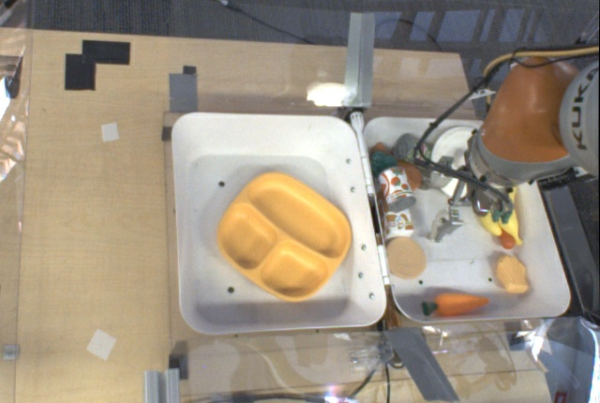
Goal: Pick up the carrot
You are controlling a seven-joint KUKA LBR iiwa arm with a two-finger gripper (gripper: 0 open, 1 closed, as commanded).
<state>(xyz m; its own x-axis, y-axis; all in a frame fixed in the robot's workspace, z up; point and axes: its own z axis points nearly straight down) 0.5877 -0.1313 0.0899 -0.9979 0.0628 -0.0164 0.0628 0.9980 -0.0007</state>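
The carrot [458, 304] is orange with a green top at its left end. It lies flat along the front wall of the right bin [546, 296]. My gripper [448, 223] hangs over the middle of that bin, beyond the carrot and apart from it. Nothing shows in its grasp. The grey arm with its orange band [527, 115] reaches in from the right and hides part of the bin's back.
The right bin also holds two small cans [397, 188], a tan round disc [406, 258], a bread-like piece [512, 273] and a banana [506, 225] by the right wall. A yellow divided plate [284, 234] sits in the left bin [202, 157].
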